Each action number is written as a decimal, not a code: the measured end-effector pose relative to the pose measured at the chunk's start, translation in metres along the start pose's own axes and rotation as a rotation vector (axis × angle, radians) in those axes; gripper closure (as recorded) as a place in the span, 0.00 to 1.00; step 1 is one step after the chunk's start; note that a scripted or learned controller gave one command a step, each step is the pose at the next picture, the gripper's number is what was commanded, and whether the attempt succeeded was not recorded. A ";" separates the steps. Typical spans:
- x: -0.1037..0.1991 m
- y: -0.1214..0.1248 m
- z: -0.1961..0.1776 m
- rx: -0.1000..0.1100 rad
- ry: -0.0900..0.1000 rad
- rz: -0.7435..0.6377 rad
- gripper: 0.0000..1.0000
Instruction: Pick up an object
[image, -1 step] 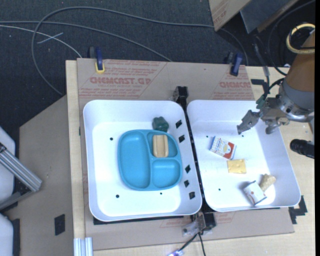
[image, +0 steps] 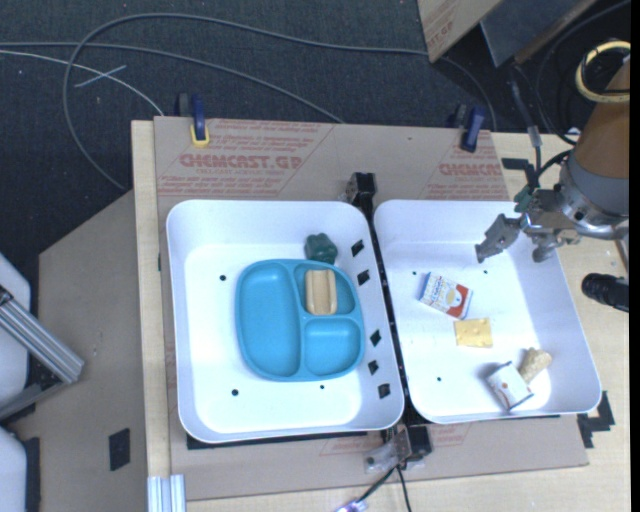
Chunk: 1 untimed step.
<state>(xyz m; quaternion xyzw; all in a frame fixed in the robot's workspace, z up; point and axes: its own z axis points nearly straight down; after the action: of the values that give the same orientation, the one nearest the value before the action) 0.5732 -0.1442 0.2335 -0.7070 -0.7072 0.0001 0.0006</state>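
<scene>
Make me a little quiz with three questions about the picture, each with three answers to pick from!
1. Where is the blue tray?
A. In the left bin
B. In the right bin
C. On the floor

2. What colour is the small flat square in the right bin?
A. Purple
B. Yellow
C. Black

3. What is the end effector doing?
A. Lifting the blue tray
B. Sitting above the right bin's far corner, carrying nothing
C. Pressing on the green lump

Answers:
1 A, the tray lies in the left bin.
2 B, the square looks yellow.
3 B, its fingers stand apart with nothing between them.
</scene>
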 end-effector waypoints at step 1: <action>0.002 0.003 0.043 0.005 0.002 0.000 0.00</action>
<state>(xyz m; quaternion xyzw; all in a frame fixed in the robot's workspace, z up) 0.5757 -0.1419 0.1907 -0.7071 -0.7072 0.0013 0.0029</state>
